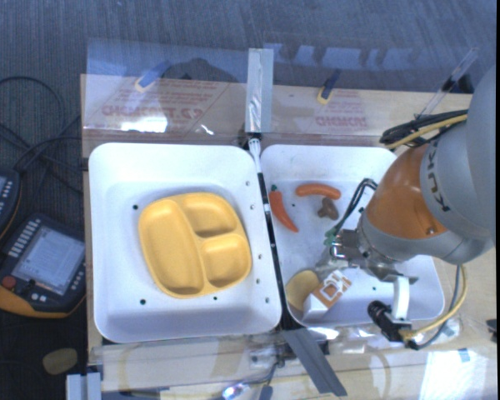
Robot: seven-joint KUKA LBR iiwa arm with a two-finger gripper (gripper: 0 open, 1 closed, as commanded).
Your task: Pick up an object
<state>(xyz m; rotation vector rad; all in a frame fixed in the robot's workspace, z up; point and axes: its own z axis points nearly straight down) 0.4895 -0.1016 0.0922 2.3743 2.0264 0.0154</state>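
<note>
White plastic formed the two shallow bins: the left bin bore a yellow compartment tray with three sections, and the right bin held the small items from which one was to be picked. Over the right bin's near half hung the grey arm with its orange band, reaching in from the right, and below its wrist the gripper sat low among the objects; whether its pincer stood apart or together could not be told, since the wrist covered it from above. Just beside it, toward the bin's front left corner, lay a tan round cup or bowl touching a white-and-orange card or packet, the likeliest candidates for the grasp. Farther back lay an orange sausage-shaped piece, a red-orange carrot or pepper against the dividing wall, and a small brown piece. To do the step well, the descent would probably need to centre on one item alone, clear of the bin wall and of the neighbour touching it, and the lift would best be slow and vertical so that a weak hold showed early.
</note>
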